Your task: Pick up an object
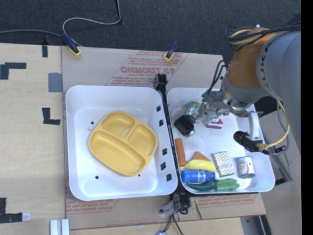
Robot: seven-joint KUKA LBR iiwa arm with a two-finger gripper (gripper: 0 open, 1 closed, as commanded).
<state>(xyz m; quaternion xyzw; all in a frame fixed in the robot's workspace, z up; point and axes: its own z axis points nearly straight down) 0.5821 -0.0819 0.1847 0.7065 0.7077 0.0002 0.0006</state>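
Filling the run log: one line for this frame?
arm: over right bin | gripper: above black object | yellow tray: left bin

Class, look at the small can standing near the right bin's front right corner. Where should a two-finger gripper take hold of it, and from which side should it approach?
Probably from above, closing across the round body just under the top. The small can seems to stand upright, lid up. The checkered box lies close on one side and the bin wall on the other, so sideways approaches look cramped.

The gripper [211,112] sits low under the grey wrist, which covers its upper part. The red-and-white item [214,124] just beside it is too small to identify. The shiny object [192,109] touching it on the other side is blurred.
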